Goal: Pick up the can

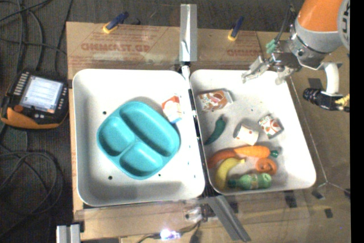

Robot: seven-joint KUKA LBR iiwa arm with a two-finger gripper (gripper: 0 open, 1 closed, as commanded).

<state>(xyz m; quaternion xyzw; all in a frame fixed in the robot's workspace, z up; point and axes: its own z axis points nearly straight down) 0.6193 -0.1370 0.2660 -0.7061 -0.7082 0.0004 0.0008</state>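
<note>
A small red-and-white can (271, 125) lies tilted in the right bin (296, 122), toward its right side, with a white box (246, 134) just to its left. My gripper (266, 72) hangs over the bin's far rim, well above and behind the can. Its fingers are spread open, with nothing between them. The grey arm with its orange band (323, 0) comes in from the upper right.
The right bin also holds a red-and-white packet (214, 101), a green pepper (216, 130), a carrot (250, 152), a banana (227, 169), an orange piece (266, 166) and a green item (250, 181). The left bin (85, 122) holds a blue divided plate (138, 139) and a small red-and-white item (172, 108).
</note>
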